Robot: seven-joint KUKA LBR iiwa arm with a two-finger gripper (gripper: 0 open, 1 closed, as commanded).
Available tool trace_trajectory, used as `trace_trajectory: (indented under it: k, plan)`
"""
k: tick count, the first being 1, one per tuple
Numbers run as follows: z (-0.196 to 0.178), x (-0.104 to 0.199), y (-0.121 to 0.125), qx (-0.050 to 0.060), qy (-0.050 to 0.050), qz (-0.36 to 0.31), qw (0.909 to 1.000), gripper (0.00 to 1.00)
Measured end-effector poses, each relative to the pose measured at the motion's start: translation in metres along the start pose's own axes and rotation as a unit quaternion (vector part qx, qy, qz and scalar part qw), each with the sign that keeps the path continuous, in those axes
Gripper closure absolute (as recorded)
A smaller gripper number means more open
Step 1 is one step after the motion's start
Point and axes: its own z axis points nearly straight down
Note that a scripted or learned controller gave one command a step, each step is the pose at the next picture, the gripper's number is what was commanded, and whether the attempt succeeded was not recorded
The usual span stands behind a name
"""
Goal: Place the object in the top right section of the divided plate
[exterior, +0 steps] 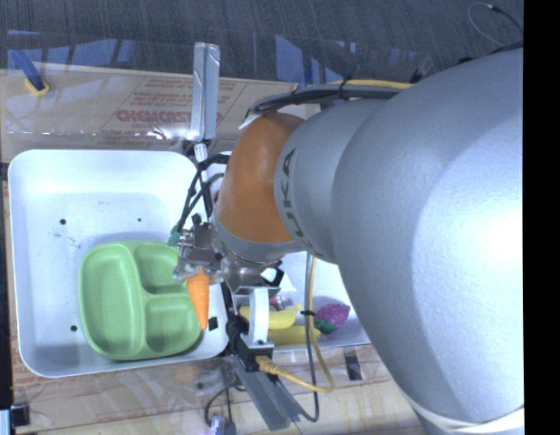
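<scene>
A green divided plate (126, 302) lies in the left white bin (44, 198), towards its near right corner. My gripper (193, 265) hovers at the plate's right rim, beside the top right section (158, 263). It is shut on an orange carrot (199, 301). The carrot hangs point down from the fingers, along the plate's right edge next to the lower right section (169, 323). The wrist and orange band (253, 184) hide the strip between the two bins.
The arm covers most of the right bin, where a yellow banana (282, 323) and a purple toy fruit (333, 314) show. A yellow cable (294, 379) trails below the gripper. The left bin's far half is bare white floor.
</scene>
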Motion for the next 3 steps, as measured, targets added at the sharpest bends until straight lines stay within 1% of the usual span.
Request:
trace_trajectory:
  k: [1,2,3]
  plan:
    - [-0.008,0.000,0.001,0.001,-0.001,-0.003,1.0000,1.00]
    - [0.061,0.021,-0.004,0.003,0.000,0.088,0.9961,1.00]
    - [0.061,0.021,-0.004,0.003,-0.001,0.088,0.9961,0.00]
